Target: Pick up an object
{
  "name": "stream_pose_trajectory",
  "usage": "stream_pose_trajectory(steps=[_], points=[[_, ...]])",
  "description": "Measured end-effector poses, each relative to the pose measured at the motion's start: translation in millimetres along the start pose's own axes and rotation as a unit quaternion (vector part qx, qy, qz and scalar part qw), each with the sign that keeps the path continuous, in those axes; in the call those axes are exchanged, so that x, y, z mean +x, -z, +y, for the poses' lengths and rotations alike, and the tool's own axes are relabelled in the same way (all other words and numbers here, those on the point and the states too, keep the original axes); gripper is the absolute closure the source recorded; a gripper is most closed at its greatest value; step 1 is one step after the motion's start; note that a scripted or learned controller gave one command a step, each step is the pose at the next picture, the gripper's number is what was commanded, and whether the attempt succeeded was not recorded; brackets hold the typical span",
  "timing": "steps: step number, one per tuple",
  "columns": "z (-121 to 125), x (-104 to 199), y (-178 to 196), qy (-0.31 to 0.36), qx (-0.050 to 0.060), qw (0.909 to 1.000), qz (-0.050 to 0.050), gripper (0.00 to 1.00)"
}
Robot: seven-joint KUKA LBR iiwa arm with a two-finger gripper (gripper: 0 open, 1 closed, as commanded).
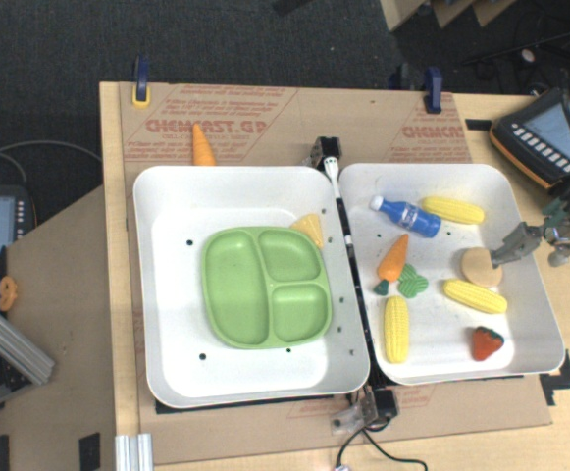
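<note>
Toys of smooth moulded plastic lie scattered in the right bin, and the gripper reaches in over that bin's right edge, a dull grey metal finger slanting down toward a round tan disc that looks like a biscuit. Whether the jaws are spread or pressed together I cannot tell; the tip meets the disc's edge and nothing shows clearly between the fingers. The arm behind is cut off at the frame's right side.

Just below the disc rests a yellow corn cob, and near the bin's lower right corner a red strawberry. Toward the upper edge sit another yellow cob and a blue bottle with a white cap. Along the left edge lie an orange carrot with a green leafy top, and a knobbly upright cob.

The left bin carries a glossy green divided plate; a pale yellow wedge peeks out at the plate's upper right rim, partly hidden.
</note>
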State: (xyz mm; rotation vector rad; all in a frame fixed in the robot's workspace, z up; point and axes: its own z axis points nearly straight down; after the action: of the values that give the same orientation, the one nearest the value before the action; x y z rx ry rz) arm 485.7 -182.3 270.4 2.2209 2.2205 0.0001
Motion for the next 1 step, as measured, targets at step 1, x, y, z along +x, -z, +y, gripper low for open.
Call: stream_pose_trajectory(steps=[1], points=[[105.4,-42.6,-115.8,0.002,-0.002,1.0,-0.002,0.0]])
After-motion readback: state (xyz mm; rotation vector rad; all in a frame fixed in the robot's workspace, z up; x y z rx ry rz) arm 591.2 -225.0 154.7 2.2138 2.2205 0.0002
